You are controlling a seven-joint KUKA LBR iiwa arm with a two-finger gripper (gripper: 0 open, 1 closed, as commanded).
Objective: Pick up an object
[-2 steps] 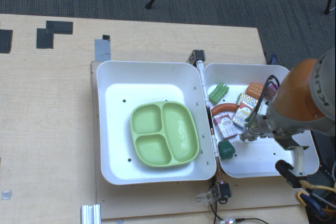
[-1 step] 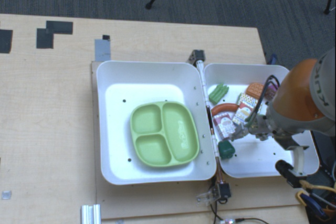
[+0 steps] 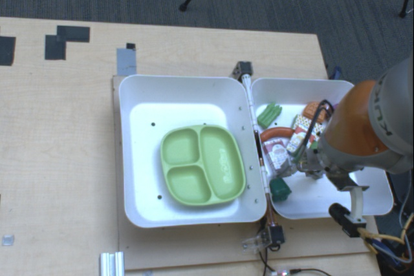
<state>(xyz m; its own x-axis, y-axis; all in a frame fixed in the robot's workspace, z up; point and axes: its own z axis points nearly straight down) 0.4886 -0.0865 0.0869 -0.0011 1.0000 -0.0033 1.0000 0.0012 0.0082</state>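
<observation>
Right bin; dark-green block

Slanted overhead view of both bins

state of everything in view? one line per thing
Left bin: holds the plate.
Plate: green, three compartments, upright, nothing in them.
Right bin: holds a pile of small items at its left side.
Green block: lying on the bin floor near the divider.
Green piece: lying tilted at the bin's top left.
Arm: over the right bin, low, covering part of the pile.
</observation>
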